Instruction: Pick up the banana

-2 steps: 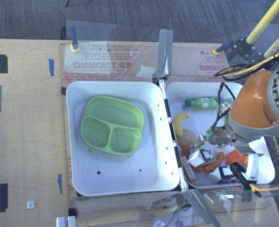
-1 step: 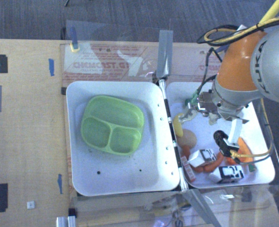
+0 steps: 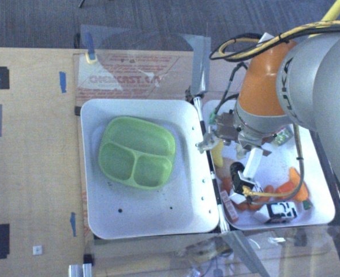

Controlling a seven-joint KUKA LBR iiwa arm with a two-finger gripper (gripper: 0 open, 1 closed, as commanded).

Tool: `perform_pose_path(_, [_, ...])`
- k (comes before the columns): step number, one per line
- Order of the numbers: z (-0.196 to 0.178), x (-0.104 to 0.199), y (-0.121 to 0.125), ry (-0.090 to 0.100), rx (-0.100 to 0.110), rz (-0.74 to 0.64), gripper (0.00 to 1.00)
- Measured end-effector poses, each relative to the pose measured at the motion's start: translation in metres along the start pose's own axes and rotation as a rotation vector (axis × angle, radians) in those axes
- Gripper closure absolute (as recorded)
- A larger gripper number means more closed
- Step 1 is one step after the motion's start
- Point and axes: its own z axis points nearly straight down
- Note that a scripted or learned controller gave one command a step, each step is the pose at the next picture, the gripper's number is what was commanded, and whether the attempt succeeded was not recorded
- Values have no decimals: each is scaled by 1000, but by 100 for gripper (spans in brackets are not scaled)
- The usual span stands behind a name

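Banana (image 3: 217, 153): yellow, mostly hidden under arm, at right bin's left wall.

Fixed overhead camera looks slantwise down on both bins (image 3: 94, 154).

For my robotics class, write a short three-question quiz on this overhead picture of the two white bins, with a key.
1. True or false: the green plastic divided plate lies in the left shallow white bin.
2. How many compartments does that plate have?
3. Multiple choice: the yellow banana lies in the right shallow white bin: A) against its left wall, under the grey arm's wrist; B) at its far right corner; C) on the green plate.

Key: 1 true. 2 three. 3 A.
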Motion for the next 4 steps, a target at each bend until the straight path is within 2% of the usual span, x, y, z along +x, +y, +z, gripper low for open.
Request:
perform_pose_path(1, [-33,36,-29,0,-2,-255,0])
perform_pose_path(2, [-91,16,-12,-1,-3,-171,0])
perform_pose_path(3, [0,5,-58,0,-1,-476,0])
perform_pose_path(4, [-57,26,-17,-1,-5,-566,0])
